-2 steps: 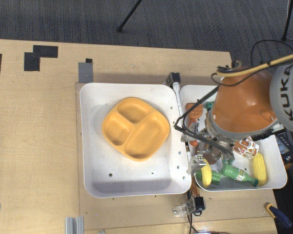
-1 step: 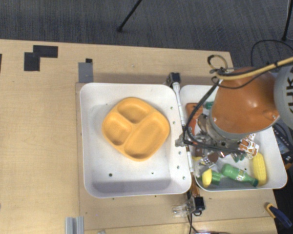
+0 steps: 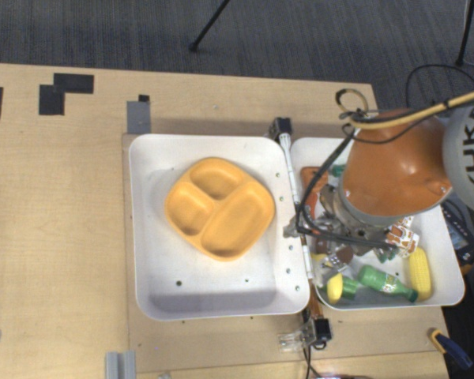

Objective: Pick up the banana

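Observation:
My arm's orange band (image 3: pixel 395 168) and grey wrist hang over the right bin (image 3: pixel 450 290) and hide most of what lies in it. The gripper (image 3: pixel 340 253) points down into the bin's left half, low among the objects. Just below it, by the bin's front left corner, lies a small yellow piece (image 3: pixel 333 289) that may be the banana; the rest of it is hidden. A second yellow thing (image 3: pixel 419 268), ribbed like a corn cob, lies at the front right.
A green bottle (image 3: pixel 387 283) lies along the right bin's front wall. A red-and-white packet (image 3: pixel 403 237) and an orange item (image 3: pixel 310 181) peek out beside the wrist. The left bin (image 3: pixel 154 283) holds a yellow divided plate (image 3: pixel 220 207).

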Available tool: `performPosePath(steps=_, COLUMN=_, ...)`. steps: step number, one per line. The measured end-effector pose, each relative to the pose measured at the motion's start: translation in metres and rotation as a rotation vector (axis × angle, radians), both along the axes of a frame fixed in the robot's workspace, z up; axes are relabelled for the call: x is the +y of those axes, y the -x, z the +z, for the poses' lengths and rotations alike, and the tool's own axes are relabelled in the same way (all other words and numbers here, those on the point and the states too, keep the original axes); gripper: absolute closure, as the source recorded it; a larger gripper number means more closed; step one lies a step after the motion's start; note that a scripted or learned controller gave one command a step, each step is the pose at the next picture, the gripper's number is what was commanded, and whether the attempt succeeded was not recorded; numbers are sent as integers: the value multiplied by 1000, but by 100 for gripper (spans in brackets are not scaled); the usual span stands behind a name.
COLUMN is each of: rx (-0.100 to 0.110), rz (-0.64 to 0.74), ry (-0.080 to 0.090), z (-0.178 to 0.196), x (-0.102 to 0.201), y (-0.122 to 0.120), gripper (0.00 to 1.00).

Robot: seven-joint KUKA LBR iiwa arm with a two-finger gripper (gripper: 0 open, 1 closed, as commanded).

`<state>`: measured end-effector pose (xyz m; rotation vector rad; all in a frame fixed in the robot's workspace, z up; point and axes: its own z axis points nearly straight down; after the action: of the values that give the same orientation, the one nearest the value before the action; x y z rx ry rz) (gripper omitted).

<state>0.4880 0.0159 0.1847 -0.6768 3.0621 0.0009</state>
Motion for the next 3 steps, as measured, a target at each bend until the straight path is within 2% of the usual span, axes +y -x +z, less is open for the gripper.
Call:
performPosePath(steps=2, rx=0, rz=0, ry=0, z=0, x=0, y=0, gripper=0)
performPosePath(steps=3, rx=0, rz=560, ry=2, z=0, x=-13, y=-10, gripper=0)
